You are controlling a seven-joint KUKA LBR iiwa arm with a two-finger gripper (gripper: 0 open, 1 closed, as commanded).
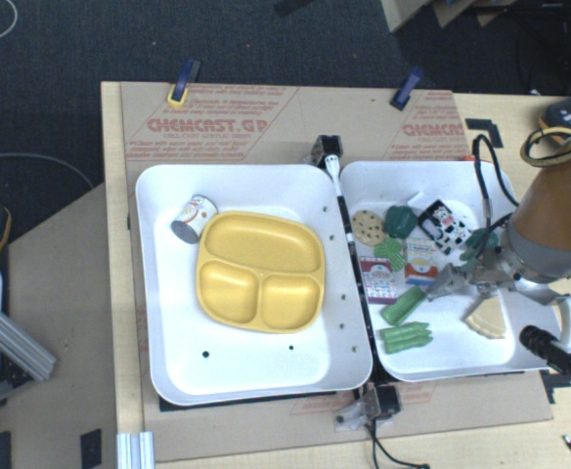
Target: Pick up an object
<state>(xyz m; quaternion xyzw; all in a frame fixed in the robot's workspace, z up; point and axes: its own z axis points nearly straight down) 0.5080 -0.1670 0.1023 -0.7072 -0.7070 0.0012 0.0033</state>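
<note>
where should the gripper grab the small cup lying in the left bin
Take the cup across its round body, coming straight down from above. It lies on its side with the open mouth toward the bin's near-left, and the yellow plate crowds its right, so the fingers should close across the sides.

1. One fixed camera is mounted above the worktop [266,115], well back from it.
2. It looks down at a slant, framing the left bin [158,262] and right bin [442,364] whole.
3. The arm [559,213] enters from the frame's right.
</note>
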